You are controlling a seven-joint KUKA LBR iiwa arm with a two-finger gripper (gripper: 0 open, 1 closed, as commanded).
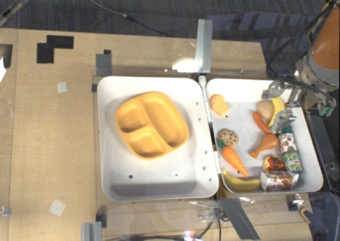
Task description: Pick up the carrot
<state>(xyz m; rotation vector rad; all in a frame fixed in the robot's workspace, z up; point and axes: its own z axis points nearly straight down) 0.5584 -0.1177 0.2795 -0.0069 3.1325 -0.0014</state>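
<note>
No legible text or labels anywhere

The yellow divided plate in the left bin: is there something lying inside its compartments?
The yellow divided plate shows three compartments, all bare yellow. It lies in the left bin. The bin floor under the plate is covered. The carrot lies in the right bin.

arm (pixel 325 48): I see an orange band over a grey ring at the wrist | cables: I count several black leads looping along its upper side | gripper (pixel 281 101): I make out grey metal parts, silvery brackets, a small green piece on its right
</note>
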